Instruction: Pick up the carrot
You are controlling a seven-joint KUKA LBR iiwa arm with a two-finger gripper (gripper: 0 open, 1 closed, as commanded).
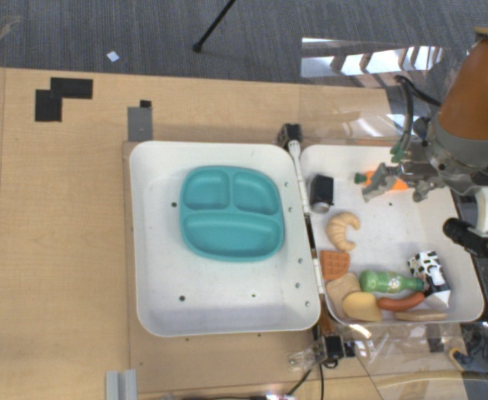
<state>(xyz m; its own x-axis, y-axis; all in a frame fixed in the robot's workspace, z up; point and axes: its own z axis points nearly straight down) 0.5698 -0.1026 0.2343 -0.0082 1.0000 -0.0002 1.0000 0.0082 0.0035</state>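
1. The gripper [400, 179] hangs over the right bin's [469, 307] far end, fingers spread open, astride the carrot [375, 179], which lies on the floor near the far wall.
2. Bare floor lies mid-bin; food crowds the near edge.
3. Two bins; one teal tray [231, 212] in the left bin [156, 307]; one croissant [343, 229].
4. The arm enters from the right, wrist pointing down.

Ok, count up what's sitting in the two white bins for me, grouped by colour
Teal: 1, divided plastic plate
Orange: 2, small carrot, square waffle
Tan: 2, curved croissant, rounded bread piece
Yellow: 1, rounded potato-like lump
Green: 1, bottle
Red: 1, sausage
Black: 1, small block
Black-and-white: 1, spotted carton
Total: 10
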